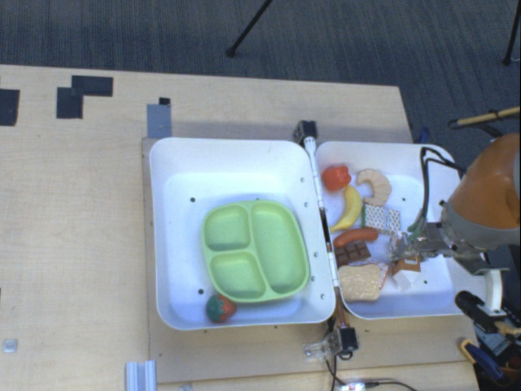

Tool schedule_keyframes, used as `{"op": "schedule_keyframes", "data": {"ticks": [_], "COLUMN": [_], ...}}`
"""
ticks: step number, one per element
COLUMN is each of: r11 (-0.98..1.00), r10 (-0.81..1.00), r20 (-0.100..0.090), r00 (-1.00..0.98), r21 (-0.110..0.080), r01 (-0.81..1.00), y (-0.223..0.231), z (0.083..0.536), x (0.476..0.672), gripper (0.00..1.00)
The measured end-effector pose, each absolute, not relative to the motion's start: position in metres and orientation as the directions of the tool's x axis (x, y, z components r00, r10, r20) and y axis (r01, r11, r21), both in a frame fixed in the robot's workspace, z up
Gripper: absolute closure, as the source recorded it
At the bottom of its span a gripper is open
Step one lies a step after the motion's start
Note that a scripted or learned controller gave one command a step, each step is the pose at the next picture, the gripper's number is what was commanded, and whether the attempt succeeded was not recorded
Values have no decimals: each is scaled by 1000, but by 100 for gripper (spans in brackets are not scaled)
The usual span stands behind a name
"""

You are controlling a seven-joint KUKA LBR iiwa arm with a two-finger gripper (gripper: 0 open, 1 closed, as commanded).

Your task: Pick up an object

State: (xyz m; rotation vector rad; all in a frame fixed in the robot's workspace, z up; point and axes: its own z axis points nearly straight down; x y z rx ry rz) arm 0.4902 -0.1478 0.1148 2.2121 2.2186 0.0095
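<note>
My gripper [404,252] is low in the right bin [440,296], at its middle, with the grey and orange arm [488,206] coming in from the right. A small brown and white piece [404,265] lies right at the gripper's tip; the view does not show whether it is held. Just left of the gripper are a slice of bread [362,282], a brown chocolate bar [352,253], a red sausage [356,236] and a white patterned packet [381,217]. Farther back lie a banana [352,208], a red pepper [335,177] and a pale shrimp-like piece [374,184].
The left bin [175,218] holds a green three-compartment tray [256,251] and a red strawberry [220,308] at its near left corner. A divider rail [321,210] runs between the bins. Cables and a connector [342,340] sit at the front edge.
</note>
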Motion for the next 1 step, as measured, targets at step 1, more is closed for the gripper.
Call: {"op": "schedule_keyframes", "data": {"ticks": [1], "r11": [5], "r10": [1000], "r20": [2], "r00": [-5], "r21": [3], "r01": [1000], "y": [-35], "z": [185], "x": [488], "gripper": [100]}}
